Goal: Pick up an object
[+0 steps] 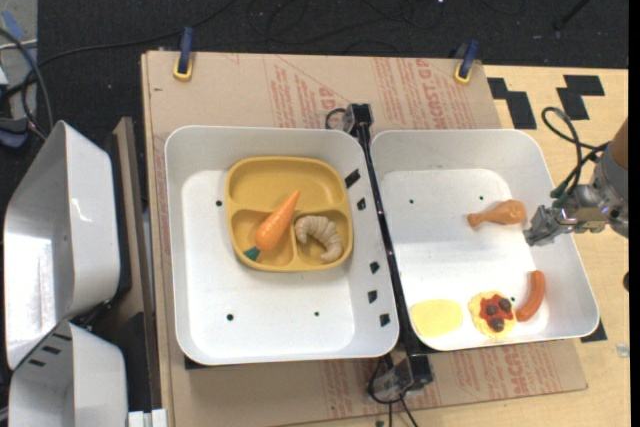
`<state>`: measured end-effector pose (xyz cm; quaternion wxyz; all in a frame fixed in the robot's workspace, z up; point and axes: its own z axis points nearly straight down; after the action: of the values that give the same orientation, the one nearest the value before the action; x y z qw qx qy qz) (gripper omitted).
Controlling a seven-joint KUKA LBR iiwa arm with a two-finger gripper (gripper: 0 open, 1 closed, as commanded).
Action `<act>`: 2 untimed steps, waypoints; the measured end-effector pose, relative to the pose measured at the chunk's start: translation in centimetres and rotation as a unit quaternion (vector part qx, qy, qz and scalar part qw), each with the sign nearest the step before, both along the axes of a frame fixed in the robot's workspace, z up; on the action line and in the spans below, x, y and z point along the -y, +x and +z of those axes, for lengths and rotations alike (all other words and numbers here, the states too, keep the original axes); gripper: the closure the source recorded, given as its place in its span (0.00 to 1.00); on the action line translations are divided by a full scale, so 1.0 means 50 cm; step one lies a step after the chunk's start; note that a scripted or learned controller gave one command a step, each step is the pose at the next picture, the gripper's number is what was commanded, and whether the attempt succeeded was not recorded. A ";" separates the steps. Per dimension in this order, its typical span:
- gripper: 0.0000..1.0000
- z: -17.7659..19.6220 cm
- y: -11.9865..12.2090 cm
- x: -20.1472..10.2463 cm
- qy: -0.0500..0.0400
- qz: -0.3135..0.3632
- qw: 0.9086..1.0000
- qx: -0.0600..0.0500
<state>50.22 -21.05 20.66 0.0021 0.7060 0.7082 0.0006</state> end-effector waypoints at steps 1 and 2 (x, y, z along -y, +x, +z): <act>1.00 0.082 0.003 0.001 0.000 0.000 1.000 0.001; 1.00 0.071 0.003 -0.095 0.002 0.002 1.000 -0.002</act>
<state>50.38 -16.28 24.23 -0.0005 0.7046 0.7096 0.0002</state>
